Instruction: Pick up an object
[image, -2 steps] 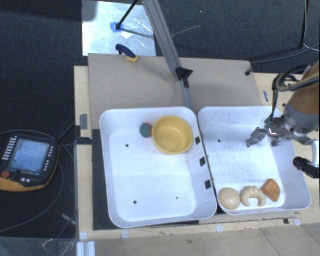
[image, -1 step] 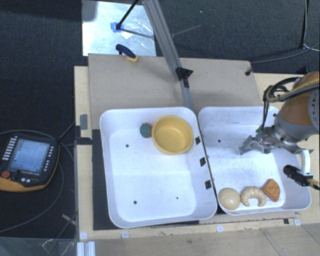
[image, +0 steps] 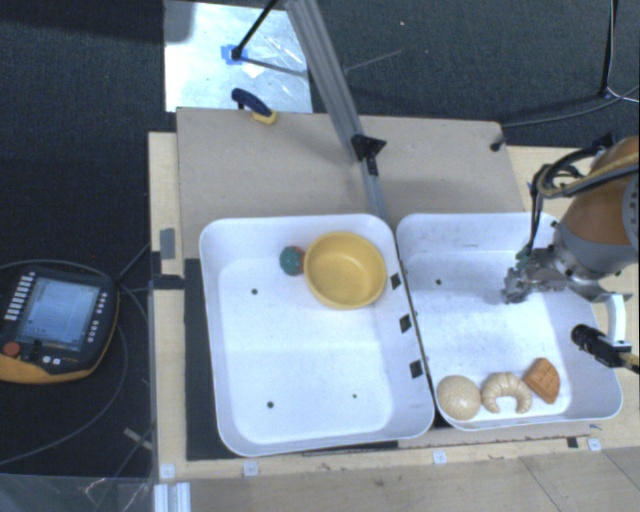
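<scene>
Seen from above at a slant, a pale counter carries two shallow white bins side by side. The left bin holds a yellow bowl near its 1 o'clock corner, sitting upright, with a small dark green ball touching the bowl's rim at the bowl's 9 o'clock side.

The right bin holds three food-shaped items in a row along its 6 o'clock edge. From 9 o'clock to 3 o'clock they are a pale round bun, a curved croissant and a small orange-brown waffle-like piece. The bun and croissant lie just beside each other; the waffle piece sits just beside the croissant's 3 o'clock end.

The grey arm with its orange band enters from 3 o'clock. Its end effector is low over the right bin's floor, toward the bin's 3 o'clock side, well apart from the three food items, which lie toward 6 o'clock of it. Whether it is released or clenched cannot be told from this view, and nothing can be seen held in it.

Off the counter at 9 o'clock, a handheld control pendant with a lit screen rests on dark carpet. A metal pole slants down from 12 o'clock to the counter behind the bins.
</scene>
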